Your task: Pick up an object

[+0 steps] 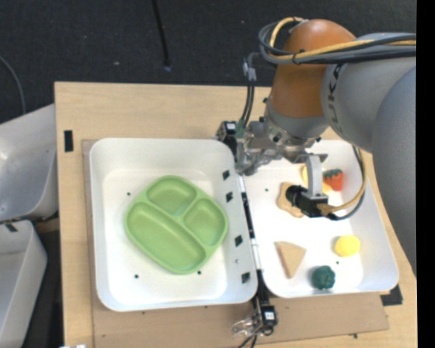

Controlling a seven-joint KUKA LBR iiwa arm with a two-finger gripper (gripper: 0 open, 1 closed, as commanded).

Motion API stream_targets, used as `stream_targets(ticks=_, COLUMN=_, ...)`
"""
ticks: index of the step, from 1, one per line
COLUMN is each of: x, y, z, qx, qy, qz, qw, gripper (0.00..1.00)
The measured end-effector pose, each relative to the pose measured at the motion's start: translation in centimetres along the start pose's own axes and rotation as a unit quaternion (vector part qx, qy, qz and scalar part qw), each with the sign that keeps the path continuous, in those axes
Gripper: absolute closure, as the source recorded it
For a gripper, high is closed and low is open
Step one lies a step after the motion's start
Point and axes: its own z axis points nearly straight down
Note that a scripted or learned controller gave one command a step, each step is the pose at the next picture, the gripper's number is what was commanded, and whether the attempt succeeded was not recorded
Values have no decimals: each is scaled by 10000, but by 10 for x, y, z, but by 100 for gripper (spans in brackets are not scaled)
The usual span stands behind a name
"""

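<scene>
The gripper (248, 158) hangs low over the seam where the two bins meet, near their far end, and from this angle it cannot be told whether it is open or closed; nothing is seen held in it. The pickable things lie in the right bin (270, 220): a tan wedge (291, 257) near the middle of the front half, a yellow lump (346, 246) to its right, a dark green ball (322, 277) just in front of them, and a red piece (334, 179) farther back by the arm. The left bin (116, 172) holds a green divided plate (175, 223), flat and probably awkward to pinch. The step in hand looks like choosing and approaching a target. The wedge seems the soundest choice, since it stands apart from its neighbours; the gripper should move clear of the bin walls, centre over the wedge, align across its narrower faces, and descend straight before closing.
</scene>
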Motion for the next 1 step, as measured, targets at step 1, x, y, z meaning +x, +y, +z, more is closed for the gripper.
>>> stream_targets(ticks=1, x=49, y=-21, z=3, qx=5, qy=0, qz=-4, qw=10000, gripper=100)
